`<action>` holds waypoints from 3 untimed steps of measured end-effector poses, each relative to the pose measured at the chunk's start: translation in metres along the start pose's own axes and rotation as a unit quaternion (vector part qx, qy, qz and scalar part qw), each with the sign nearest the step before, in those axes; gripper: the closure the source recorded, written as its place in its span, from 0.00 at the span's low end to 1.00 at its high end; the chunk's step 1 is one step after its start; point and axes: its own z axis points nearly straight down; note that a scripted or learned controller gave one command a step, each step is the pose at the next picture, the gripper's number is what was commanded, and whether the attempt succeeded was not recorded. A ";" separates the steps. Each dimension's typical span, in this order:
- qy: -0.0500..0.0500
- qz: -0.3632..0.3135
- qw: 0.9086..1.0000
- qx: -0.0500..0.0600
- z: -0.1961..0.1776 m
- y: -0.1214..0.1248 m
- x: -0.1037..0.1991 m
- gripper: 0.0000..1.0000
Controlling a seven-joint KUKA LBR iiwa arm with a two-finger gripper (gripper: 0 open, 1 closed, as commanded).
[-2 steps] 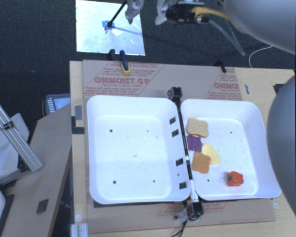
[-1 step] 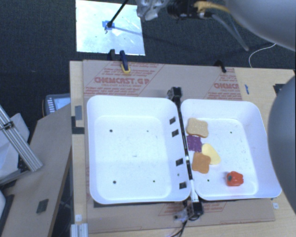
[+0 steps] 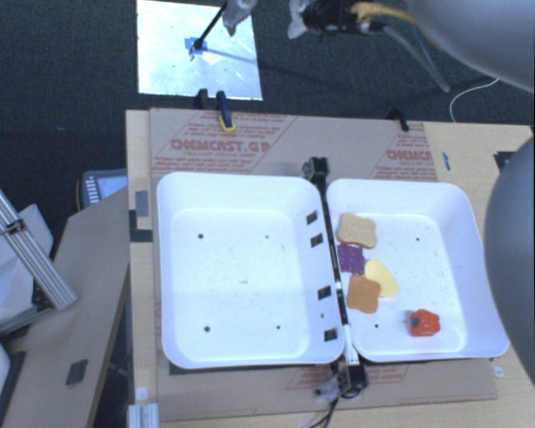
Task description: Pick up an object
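Your arm (image 3: 468,33) is sweeping in across the top right, and most of it is running off the frame as a blurred grey mass. The claw (image 3: 238,17) is sitting up at the top edge, above the counter's far side, and it is cut off there, so I cannot tell what it is doing or whether anything is in it. A thin dark rod is slanting down from it toward a shiny square sheet (image 3: 199,48) beyond the counter (image 3: 138,167).

You are looking at two white bins lying side by side on the counter. The left bin (image 3: 234,267) is showing bare white floor. The right bin (image 3: 418,238) is carrying five small things, all crowding its left wall: a tan toast slice (image 3: 357,231) nearest the far edge, a purple piece (image 3: 350,258) just beneath it and partly tucked under, a pale yellow piece (image 3: 380,277), an orange-brown slice (image 3: 364,293) overlapping that yellow one, and a red piece (image 3: 424,322) sitting apart toward the near right corner. The shapes are too small to name for sure.
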 end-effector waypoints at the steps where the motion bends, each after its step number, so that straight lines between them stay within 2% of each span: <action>1: 0.000 -0.002 1.000 -0.001 -0.011 0.000 0.001 1.00; 2: 0.000 -0.002 1.000 -0.001 -0.011 0.000 0.001 0.00; 3: 0.001 -0.004 1.000 -0.002 -0.023 0.000 0.001 1.00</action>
